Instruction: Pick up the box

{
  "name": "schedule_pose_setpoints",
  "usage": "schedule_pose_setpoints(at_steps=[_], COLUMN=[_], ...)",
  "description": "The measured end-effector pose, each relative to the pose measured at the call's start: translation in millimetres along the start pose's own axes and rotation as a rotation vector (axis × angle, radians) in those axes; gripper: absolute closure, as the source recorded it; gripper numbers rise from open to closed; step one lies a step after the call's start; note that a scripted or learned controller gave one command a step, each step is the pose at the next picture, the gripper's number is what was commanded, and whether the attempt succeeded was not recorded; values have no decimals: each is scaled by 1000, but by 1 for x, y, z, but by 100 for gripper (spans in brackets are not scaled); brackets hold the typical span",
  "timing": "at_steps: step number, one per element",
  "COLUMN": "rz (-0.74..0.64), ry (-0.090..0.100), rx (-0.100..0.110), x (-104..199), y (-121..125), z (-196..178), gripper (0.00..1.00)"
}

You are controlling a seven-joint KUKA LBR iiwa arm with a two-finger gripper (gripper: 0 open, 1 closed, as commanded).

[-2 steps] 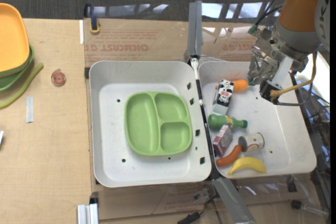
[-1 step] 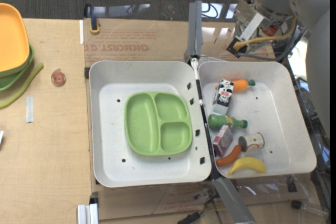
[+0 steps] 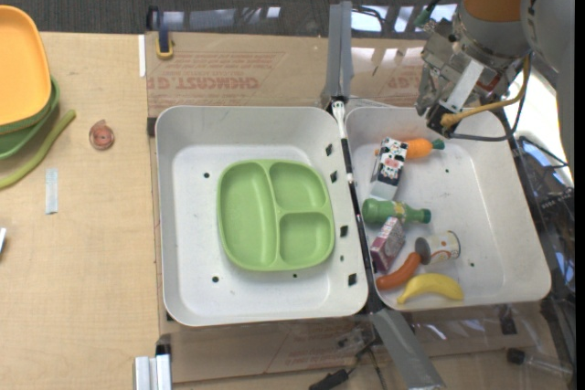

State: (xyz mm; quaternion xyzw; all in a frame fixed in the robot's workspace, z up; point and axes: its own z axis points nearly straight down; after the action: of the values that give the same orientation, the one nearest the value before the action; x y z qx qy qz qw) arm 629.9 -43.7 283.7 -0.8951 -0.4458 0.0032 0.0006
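Over the right bin [image 3: 498, 196], at its 12 o'clock rim: the gripper [image 3: 442, 98], hung from a grey arm with an orange band, the arm cut off by the view's top and right edges. Seen from above and behind its own housing, so cannot tell open from closed, nor make out any hold. Height above the bin floor hard to judge.

At 10 o'clock of the same bin: a white box with black patches [image 3: 391, 165], lying flat, long side running 12 to 6. Touching its upper corner at 2 o'clock: an orange carrot [image 3: 419, 148] with a green tip. Just beside the box at its 6 o'clock: a green bottle [image 3: 393, 213] on its side, neck toward 3 o'clock.

At 7 o'clock of the bin, hard against the left wall: a dark red box [image 3: 388, 239], tilted, lower end covered by a red-orange pepper [image 3: 400, 270]; print too small to read. At 3 o'clock of that box: a small grey thing [image 3: 421, 248], too blurred to name, and beside it a white can [image 3: 445, 244] on its side. At 6 o'clock of the bin: a yellow banana [image 3: 431, 289], just beside the pepper.

In the left bin [image 3: 169, 196]: a green divided plate [image 3: 274, 215], flat, at the middle.

At 9 o'clock of the view, on the wooden bench [image 3: 82, 269]: an orange plate [image 3: 18, 59] stacked on green ones, cut off by the left edge. At 4 o'clock of it: a small pink thing [image 3: 102, 135], too small to name.
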Motion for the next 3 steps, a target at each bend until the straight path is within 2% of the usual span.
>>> schedule_pose_setpoints(at_steps=[1,2,3], rz=[-27,-122,-180], ry=[0,1,1], rx=[0,-3,0], x=[17,47,23], y=[-26,-20,-31], z=[61,-35,64], gripper=[100,100,100])
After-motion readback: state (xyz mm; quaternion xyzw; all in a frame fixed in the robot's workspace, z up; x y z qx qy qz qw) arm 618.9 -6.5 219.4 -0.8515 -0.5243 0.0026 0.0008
